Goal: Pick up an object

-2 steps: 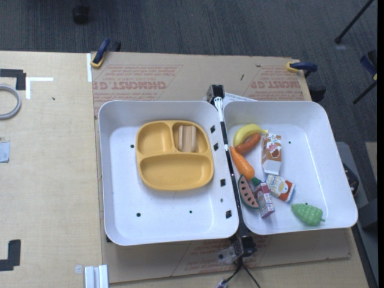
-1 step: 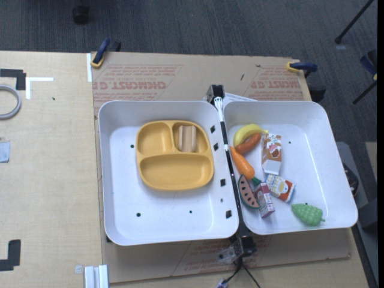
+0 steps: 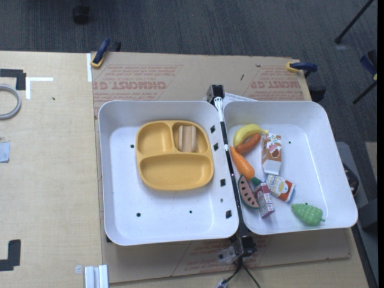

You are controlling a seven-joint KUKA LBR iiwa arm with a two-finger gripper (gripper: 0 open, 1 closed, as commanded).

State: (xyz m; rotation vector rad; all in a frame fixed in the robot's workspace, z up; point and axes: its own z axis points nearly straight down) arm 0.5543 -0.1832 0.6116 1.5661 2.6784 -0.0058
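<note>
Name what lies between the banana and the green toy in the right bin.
In the camera view, cartons lie between the banana and the green toy: a tall carton and a small carton.

Red print "CHEMCAST GP" upside down on cardboard sheet point(image 3: 180, 77), cartons' point(image 3: 272, 153) labels too small to read

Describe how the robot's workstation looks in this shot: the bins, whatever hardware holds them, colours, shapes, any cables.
Two shallow white bins with rounded corners, the left bin and the right bin, sit on a brown printed cardboard sheet. A black clip joins them at the far end. Blue-and-yellow clamps pin the cardboard's far corners. A thin black cable trails off at the near edge.
</note>
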